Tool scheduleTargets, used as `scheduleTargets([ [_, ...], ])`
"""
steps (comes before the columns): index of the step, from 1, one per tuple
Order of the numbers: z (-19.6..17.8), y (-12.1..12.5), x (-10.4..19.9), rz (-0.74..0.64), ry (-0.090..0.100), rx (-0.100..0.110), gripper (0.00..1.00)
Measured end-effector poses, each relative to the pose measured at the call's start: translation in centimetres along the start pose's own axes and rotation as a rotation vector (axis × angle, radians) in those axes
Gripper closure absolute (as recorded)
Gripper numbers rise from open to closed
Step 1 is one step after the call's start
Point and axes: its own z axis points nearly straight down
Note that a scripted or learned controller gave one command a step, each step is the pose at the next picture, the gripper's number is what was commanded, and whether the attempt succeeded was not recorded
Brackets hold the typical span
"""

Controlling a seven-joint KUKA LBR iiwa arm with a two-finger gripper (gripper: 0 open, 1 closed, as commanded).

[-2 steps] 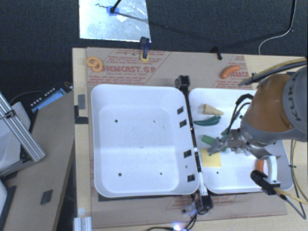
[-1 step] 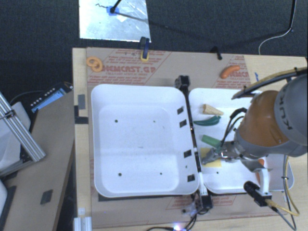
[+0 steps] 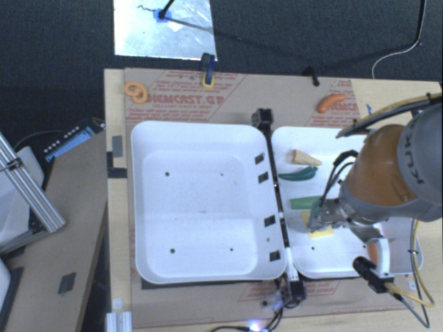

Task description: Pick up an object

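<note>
The arm reaches into the right bin (image 3: 304,258) from the right. My gripper (image 3: 319,221) is down low over a small yellow block (image 3: 321,232) near the bin's middle, touching or nearly touching it. A green flat piece (image 3: 302,203) lies just above the gripper. Farther back lie a dark green curved object (image 3: 297,175) and a cream cone-shaped piece (image 3: 304,158). An orange object (image 3: 373,252) lies beside a white piece at the bin's front right, partly under the arm.
The left bin (image 3: 201,199) stands beside the right one, with a black divider bar (image 3: 273,185) between them. On the cardboard behind the bins lie an orange sausage-like toy (image 3: 331,103), a pretzel-shaped ring (image 3: 136,92) and a yellow-blue clamp (image 3: 208,71).
</note>
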Motion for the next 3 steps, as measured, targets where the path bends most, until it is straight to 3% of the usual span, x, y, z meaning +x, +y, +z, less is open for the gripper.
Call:
scheduleTargets([
  [1, -11.9, 0.0, 1.3, -0.003, -0.003, -0.009, 1.00],
  [2, -28.2, 3.5, 3.2, -0.004, -0.003, -0.018, 1.00],
  [3, -44.9, 2.3, 6.5, -0.005, -0.001, -0.018, 1.00],
])
